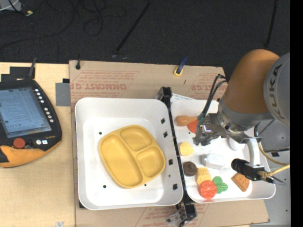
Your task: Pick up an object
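Observation:
My gripper (pixel 204 135) reaches down into the right bin (pixel 265 193), just right of the bin divider. Its dark fingers hang over an orange-red carrot-like piece (pixel 185 121) and a pale yellow lemon (pixel 186 149). Nothing is seen held. In front of the gripper lie a brown chocolate donut (pixel 190 168), a yellow corn-like piece (pixel 203 175), a red tomato (pixel 207 189), a green broccoli piece (pixel 219 184), a white block (pixel 216 161) and a tan cracker (pixel 240 181).
The left bin (pixel 90 122) holds a yellow divided plate (pixel 131 155). A black clip divider (pixel 173 145) runs between the bins. A teach pendant (pixel 26 122) lies on the bench at far left. The arm's grey and orange body (pixel 253 89) overhangs the right bin's back.

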{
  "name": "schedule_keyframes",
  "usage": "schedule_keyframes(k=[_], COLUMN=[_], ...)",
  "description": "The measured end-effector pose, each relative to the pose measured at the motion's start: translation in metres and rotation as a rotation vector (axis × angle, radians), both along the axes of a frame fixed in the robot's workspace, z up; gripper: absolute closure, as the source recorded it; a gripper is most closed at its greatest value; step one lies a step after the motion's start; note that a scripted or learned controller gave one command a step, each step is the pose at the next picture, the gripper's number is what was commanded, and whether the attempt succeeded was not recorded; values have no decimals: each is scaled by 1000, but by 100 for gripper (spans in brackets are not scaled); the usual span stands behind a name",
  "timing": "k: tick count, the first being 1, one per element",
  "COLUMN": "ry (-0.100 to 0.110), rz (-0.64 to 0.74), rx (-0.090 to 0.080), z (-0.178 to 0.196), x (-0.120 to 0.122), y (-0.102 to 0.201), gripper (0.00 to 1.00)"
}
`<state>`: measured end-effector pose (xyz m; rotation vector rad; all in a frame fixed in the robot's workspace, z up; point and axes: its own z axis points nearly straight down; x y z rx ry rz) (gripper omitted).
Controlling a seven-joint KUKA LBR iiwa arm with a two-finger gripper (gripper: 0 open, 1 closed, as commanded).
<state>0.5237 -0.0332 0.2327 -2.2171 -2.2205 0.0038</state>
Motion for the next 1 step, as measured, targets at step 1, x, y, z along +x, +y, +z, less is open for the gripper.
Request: schedule_keyframes(k=[1], ry=[-2], rz=[4], rx=[-1], z=[-3], x=[16], y=[-1], gripper=[100])
